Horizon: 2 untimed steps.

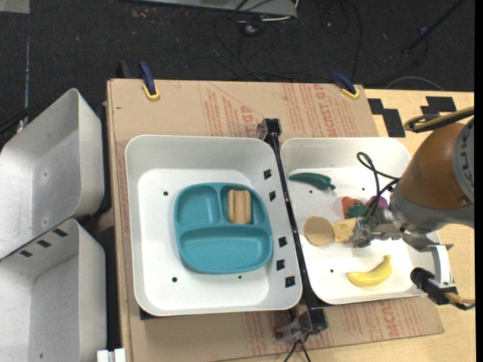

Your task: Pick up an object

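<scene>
In the right bin (332, 286) lie a yellow banana (370, 273) near the front, a tan round cookie (319, 231), a pale yellow wedge (344, 230), a red piece (352, 204) and a green pepper (311, 179). A purple bit (382, 200) peeks out beside the arm. My gripper (364, 232) is down in the bin, just right of the yellow wedge and above the banana. The wrist hides the fingertips.
The left bin (151, 277) holds a teal divided tray (198, 241) with a tan cylinder (239, 206) in its upper right compartment. A black divider (283, 202) runs between the bins. Two empty white bins (45, 187) stand off the bench at left.
</scene>
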{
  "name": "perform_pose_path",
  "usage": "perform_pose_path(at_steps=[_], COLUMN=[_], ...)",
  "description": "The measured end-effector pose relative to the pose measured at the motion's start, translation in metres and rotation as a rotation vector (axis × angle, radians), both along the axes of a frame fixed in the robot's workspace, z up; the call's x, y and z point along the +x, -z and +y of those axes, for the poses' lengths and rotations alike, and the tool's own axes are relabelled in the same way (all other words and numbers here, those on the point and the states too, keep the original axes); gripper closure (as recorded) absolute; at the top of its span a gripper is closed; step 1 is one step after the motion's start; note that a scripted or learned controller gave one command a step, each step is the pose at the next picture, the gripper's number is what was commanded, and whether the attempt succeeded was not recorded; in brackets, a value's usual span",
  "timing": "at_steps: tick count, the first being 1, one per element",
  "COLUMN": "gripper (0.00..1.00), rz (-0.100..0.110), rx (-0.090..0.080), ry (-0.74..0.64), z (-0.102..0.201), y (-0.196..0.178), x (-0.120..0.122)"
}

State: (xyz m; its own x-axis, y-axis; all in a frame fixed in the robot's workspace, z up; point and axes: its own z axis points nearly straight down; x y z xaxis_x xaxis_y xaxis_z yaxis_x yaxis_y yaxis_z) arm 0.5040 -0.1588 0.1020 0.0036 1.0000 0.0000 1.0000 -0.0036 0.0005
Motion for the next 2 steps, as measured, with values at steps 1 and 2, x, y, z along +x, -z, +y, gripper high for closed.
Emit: perform_pose_path(at_steps=[1,2], gripper=[1.00,1.00], rz=[-0.002,-0.005], rx=[-0.001,-0.002], ry=[-0.006,-0.007], z=[0.006,0.004], y=[-0.054,-0.117], x=[-0.007,-0.005])
